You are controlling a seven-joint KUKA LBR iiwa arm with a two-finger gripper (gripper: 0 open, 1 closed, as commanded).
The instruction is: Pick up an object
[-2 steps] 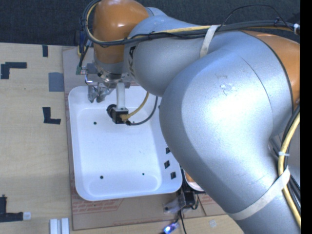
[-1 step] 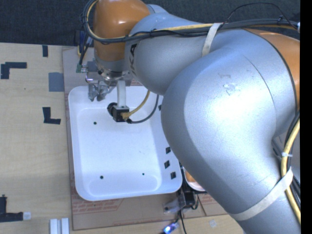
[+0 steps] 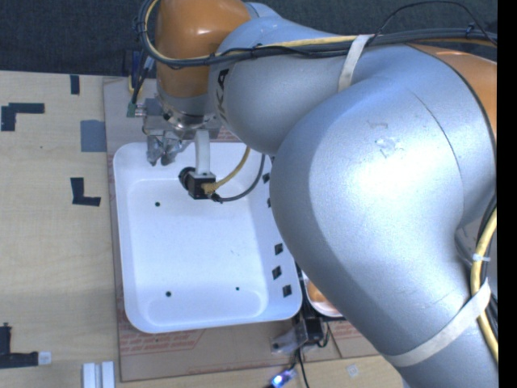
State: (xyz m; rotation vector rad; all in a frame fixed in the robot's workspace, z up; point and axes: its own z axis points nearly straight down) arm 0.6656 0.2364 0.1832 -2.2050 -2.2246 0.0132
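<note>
Hovering over the far rim of the white bin [image 3: 133, 241], the gripper [image 3: 164, 153] with nothing visible between its short fingers; gap hard to judge. No object discernible below or beside the tool, maybe hidden under the grey arm [image 3: 380, 176]. Best to locate a target before descending, keeping off the rim.

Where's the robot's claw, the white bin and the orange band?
gripper [image 3: 164, 153]: camera view, between its fingertips.
white bin [image 3: 194, 249]: camera view, bare floor.
orange band [image 3: 194, 35]: camera view, middle of its rounded surface.
</note>
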